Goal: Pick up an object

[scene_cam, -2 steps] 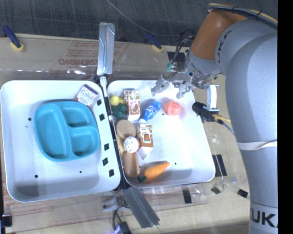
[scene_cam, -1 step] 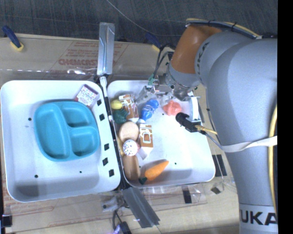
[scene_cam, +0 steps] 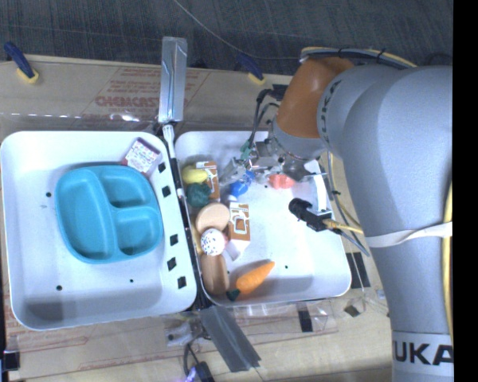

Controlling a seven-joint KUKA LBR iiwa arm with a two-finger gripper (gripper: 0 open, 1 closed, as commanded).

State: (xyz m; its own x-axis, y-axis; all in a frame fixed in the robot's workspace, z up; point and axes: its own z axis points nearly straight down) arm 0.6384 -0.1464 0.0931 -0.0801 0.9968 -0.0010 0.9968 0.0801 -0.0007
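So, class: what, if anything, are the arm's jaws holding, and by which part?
Cannot be told: the gripper sits low over the right bin near a blue object, its tips hidden.

My arm (scene_cam: 398, 157) wears smooth, satin grey casing with a glossy orange band (scene_cam: 303, 106). Both bins (scene_cam: 32, 237) look like smooth white plastic with a soft sheen. The blue divided tray (scene_cam: 107, 212) is matt plastic, the carrot (scene_cam: 253, 277) shiny plastic, and the bench (scene_cam: 88, 94) under them bare, dull cardboard-brown board.
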